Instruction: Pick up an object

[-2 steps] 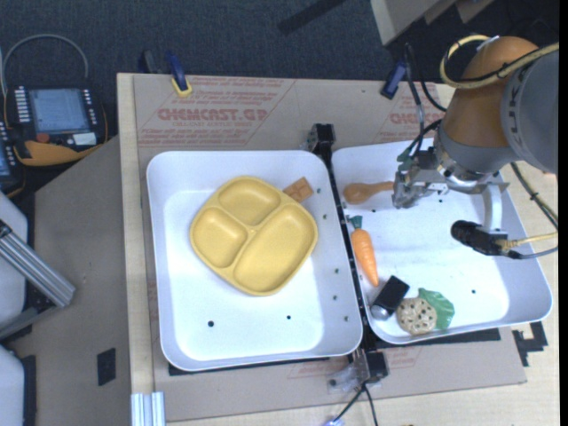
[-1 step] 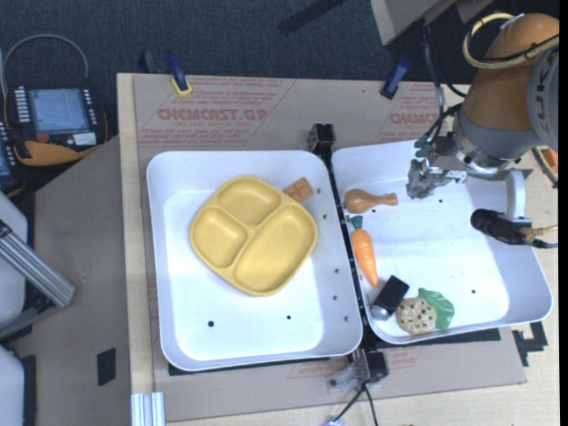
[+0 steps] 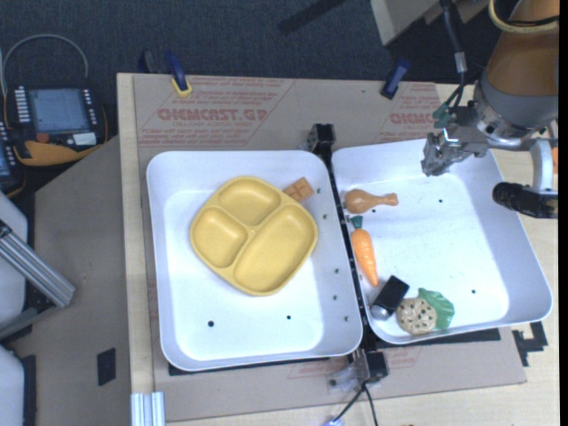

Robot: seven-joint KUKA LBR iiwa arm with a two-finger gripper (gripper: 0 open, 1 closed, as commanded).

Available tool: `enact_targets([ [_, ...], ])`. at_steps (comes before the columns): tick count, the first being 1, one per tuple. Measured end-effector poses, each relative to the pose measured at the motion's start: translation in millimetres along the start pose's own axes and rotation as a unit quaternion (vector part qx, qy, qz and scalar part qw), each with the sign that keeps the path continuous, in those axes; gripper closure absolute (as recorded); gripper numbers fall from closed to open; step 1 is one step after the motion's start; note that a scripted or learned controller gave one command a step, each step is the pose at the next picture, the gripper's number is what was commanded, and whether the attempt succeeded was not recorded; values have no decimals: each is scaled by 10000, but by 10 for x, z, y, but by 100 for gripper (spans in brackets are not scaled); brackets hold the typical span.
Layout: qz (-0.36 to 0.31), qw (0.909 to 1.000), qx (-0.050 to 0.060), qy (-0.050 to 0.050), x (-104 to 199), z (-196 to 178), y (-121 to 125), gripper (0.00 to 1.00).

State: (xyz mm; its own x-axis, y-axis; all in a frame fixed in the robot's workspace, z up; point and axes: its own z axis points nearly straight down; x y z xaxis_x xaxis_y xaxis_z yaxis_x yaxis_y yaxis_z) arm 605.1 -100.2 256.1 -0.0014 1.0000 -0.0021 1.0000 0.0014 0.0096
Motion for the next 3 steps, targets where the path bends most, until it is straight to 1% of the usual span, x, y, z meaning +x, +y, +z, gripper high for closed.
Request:
enact_targets([
  [1,-23,10000,58,24,537,-37,-132,100],
  [2,-20,10000,66,23,999,2,-333,100],
  [3,-19,10000,65,19,1481,34,-431,100],
])
